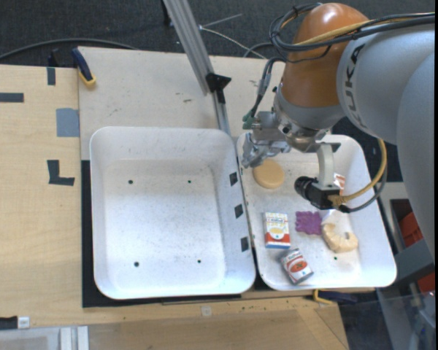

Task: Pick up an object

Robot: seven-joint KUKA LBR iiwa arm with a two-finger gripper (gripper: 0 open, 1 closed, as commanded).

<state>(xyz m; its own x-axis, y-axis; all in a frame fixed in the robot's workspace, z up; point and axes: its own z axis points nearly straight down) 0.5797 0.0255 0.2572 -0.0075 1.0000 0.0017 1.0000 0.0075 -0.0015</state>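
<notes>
The right bin (372,265) holds several small objects. A round tan disc (269,175) lies near its upper left. Below it are a small white and orange carton (277,230), a red and white can (298,266), a purple piece (309,222) and a tan bread-like lump (340,238). My gripper (255,150) hangs from the orange-banded wrist over the right bin's upper left corner, just above and left of the tan disc. Nothing shows between its fingers.
The left bin (160,210) sits beside the right one, sharing a raised rim in the middle. A slanted metal pole (193,42) rises behind the bins. A black cable and connector (314,192) hang from the arm over the right bin.
</notes>
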